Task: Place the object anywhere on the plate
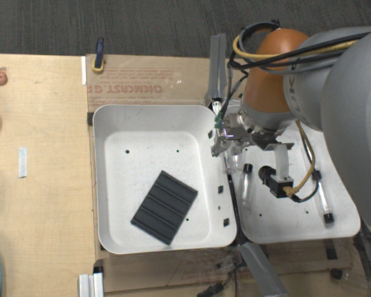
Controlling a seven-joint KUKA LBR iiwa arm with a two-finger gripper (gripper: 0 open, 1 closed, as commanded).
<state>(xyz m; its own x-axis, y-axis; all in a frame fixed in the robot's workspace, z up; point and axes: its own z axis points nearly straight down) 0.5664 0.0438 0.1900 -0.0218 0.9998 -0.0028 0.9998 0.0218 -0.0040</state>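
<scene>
A dark grey ribbed rectangular plate (165,206) lies flat and tilted in the lower middle of the left bin (111,166). The gripper (238,169) hangs below the orange band (278,48), over the divide between the two bins and at the left edge of the right bin (343,218). It is to the upper right of the plate and apart from it. A slim clear tube with a dark tip (325,204) lies near the right bin's right side, away from the gripper. I see nothing held by the gripper, whose tip is partly hidden by the wrist.
Cables and a black fitting (271,179) hang off the wrist over the right bin. A cardboard sheet (148,82) lies behind the left bin. A wooden table (37,166) spreads to the left, with a small white strip (22,162) on it.
</scene>
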